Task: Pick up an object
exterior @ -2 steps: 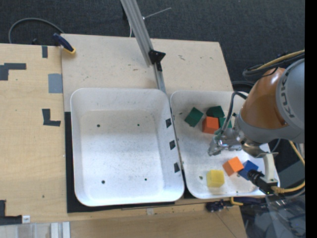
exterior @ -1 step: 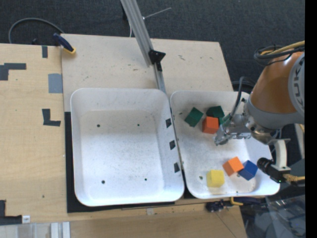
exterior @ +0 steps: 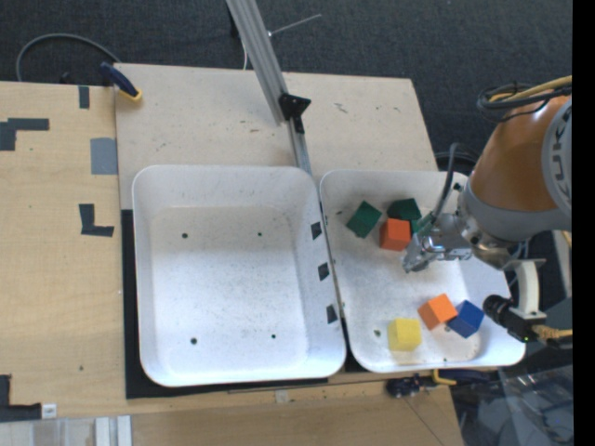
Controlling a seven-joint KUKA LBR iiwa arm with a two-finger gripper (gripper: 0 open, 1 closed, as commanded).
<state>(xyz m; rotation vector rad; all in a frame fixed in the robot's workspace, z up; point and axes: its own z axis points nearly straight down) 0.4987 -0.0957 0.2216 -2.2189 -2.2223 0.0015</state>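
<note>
An orange-red block [exterior: 395,233] sits in the upper half of the right bin [exterior: 372,277], with a dark green block [exterior: 404,210] touching it from behind and a lighter green block [exterior: 364,218] just beside it on the left. The gripper [exterior: 418,256] of the KUKA arm [exterior: 521,175] hangs just beside that cluster, at the orange-red block's lower right; whether it is released or clenched cannot be told from this angle, and no block can be seen in it.

Judged from this, the pick is at the approach stage, nothing yet lifted. The orange-red block looks the likeliest target, though it is not certain. The next move calls for centring over one block and coming down cleanly, and the tight packing of the three leaves little room beside the target, so a neighbour could be nudged.

Nearer the front of the same bin lie a yellow block [exterior: 404,334], an orange block [exterior: 436,310] and a blue block [exterior: 468,319], the last two touching. The left bin [exterior: 149,249] stands alongside, its floor speckled. Both bins rest on a pale wooden bench [exterior: 204,110] with grey tape marks [exterior: 104,154], a metal rail [exterior: 265,54] slanting over it, above dark carpet [exterior: 418,26].
</note>
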